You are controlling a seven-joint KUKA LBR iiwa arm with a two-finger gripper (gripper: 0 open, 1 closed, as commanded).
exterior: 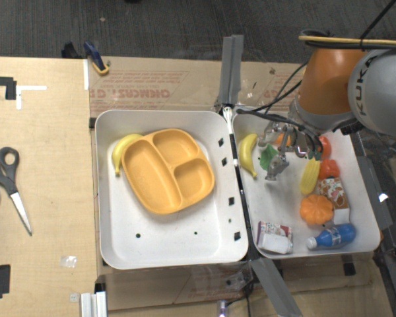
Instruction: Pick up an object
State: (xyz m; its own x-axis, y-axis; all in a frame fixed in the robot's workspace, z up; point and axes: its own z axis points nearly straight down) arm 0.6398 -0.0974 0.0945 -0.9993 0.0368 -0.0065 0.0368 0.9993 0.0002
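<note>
The gripper [284, 156] hangs low over the upper left part of the right bin [362, 177], and its metal fingers [275, 167] point down toward the bin floor; whether they are spread or pressed together I cannot tell, because the wrist hardware, cables and a green object [268, 156] crowd the same patch of the view. The green thing sits right at the fingers, perhaps between them, but the slant of the camera does not let me say it is pinched, so I judge the pick as not yet done: the arm is down at grasp height, and closing, lifting and carrying clear are all left. The likeliest target, by my reading, is that green object, which looks small, rounded and smooth, partly hidden by the fingers. Just left of it lies a small banana [248, 154], close to the bin's left wall. To the right of the fingers stands a yellow corn cob [310, 175], with a red piece [329, 169] beside it, a patterned packet [331, 191] below that, and an orange [316, 209] lower still. Along the bottom edge lie a blue bottle [334, 236] and a white carton [274, 237]. The left bin [112, 243] holds a yellow divided tray [168, 170] with a second banana [123, 149] tucked against its upper left rim. On the bench to the left lie scissors [12, 180].
</note>
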